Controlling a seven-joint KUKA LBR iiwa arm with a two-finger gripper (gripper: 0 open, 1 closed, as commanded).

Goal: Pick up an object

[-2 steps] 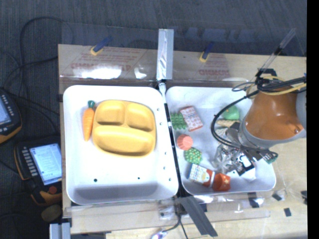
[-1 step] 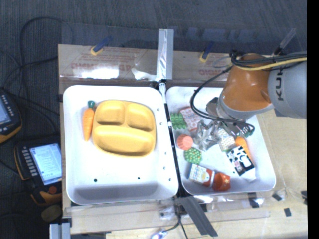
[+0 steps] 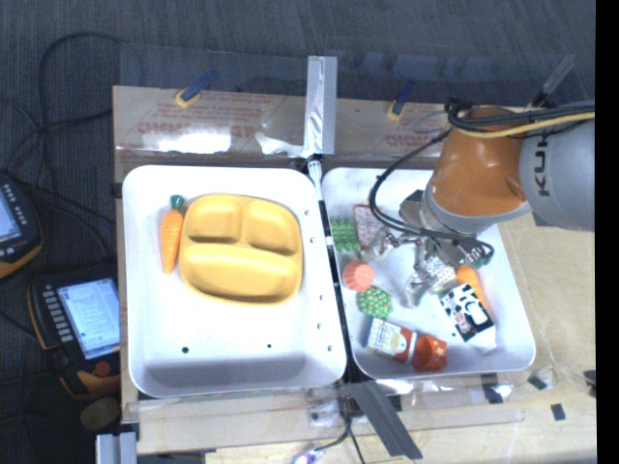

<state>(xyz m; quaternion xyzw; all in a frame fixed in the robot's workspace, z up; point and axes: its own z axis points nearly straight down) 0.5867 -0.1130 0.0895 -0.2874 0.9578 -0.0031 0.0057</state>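
Observation:
My gripper (image 3: 422,276) hangs low over the middle of the right bin (image 3: 517,341), under the orange wrist band. Its fingers (image 3: 418,288) point down onto bare bin floor, with nothing seen between them. Around it lie small toy foods: a pink round piece (image 3: 359,275) and a green knobbly piece (image 3: 374,303) to its left, a green block (image 3: 343,234) further up, a carton (image 3: 385,336) and a red tomato-like piece (image 3: 429,352) below, and an orange carrot (image 3: 471,286) beside a black-and-white card (image 3: 467,313) to its right.
The left bin (image 3: 155,356) holds a yellow compartment tray (image 3: 241,247) and an orange carrot (image 3: 171,237) along its left side. Black cables loop from the arm over the right bin's upper part. A metal divider (image 3: 320,104) stands behind the bins.

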